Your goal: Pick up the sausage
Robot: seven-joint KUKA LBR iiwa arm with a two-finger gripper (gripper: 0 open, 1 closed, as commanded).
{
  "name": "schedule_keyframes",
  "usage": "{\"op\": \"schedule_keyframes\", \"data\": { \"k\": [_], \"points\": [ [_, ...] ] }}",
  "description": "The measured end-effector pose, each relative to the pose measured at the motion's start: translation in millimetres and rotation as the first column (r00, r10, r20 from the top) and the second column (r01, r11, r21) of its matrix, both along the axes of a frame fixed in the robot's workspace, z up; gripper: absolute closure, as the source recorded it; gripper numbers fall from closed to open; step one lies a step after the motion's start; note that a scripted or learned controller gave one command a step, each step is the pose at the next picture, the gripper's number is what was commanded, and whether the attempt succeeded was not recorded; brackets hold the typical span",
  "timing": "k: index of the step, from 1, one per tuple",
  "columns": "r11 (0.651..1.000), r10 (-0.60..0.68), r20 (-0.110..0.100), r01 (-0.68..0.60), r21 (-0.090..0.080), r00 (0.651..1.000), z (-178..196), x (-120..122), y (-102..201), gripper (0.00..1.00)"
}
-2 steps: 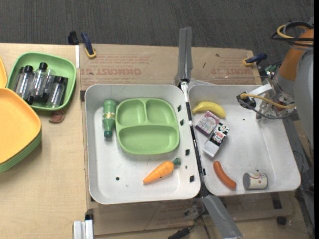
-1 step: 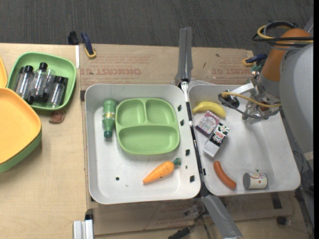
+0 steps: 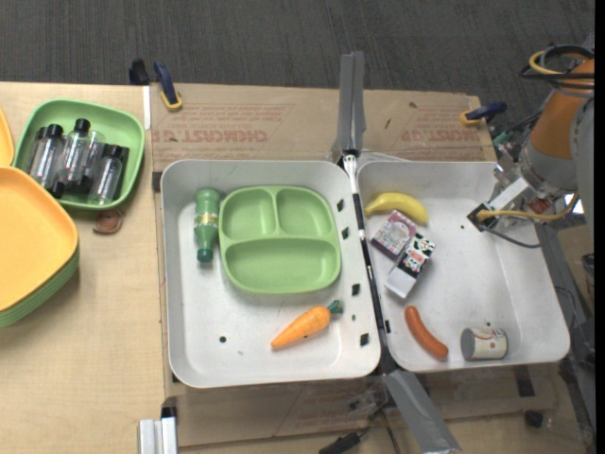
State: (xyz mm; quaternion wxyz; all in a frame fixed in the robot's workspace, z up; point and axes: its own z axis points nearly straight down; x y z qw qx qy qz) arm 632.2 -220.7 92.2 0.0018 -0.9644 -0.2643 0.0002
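The sausage (image 3: 426, 333) is a reddish-orange link lying on the floor of the right bin (image 3: 492, 282), close to the front wall. It lies at a slant, between a small carton and a tipped cup. My gripper (image 3: 518, 189) hangs over the bin's far right corner, well behind and to the right of the sausage, apart from it. Nothing shows in its grasp.
The right bin also holds a banana (image 3: 397, 206), a purple packet (image 3: 394, 235), a black-and-white carton (image 3: 411, 265) and a tipped cup (image 3: 485, 342). The left bin has a green divided plate (image 3: 280, 239), a green bottle (image 3: 206, 223) and a carrot (image 3: 304, 325).
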Motion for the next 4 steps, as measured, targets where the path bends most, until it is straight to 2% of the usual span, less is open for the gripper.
{"op": "schedule_keyframes", "data": {
  "k": [1, 2, 3, 4],
  "points": [
    [0.946, -0.323, -0.001, 0.323, -0.001, 0.946, 0, 12, 1, 1.0],
    [0.947, -0.32, -0.003, 0.32, -0.003, 0.947, 8, 12, 1, 1.0],
    [0.959, -0.284, -0.003, 0.284, -0.003, 0.959, 7, 11, 38, 1.0],
    [0.995, -0.104, -0.002, 0.104, 0.001, 0.995, -1, -26, 0, 1.0]
  ]
}}
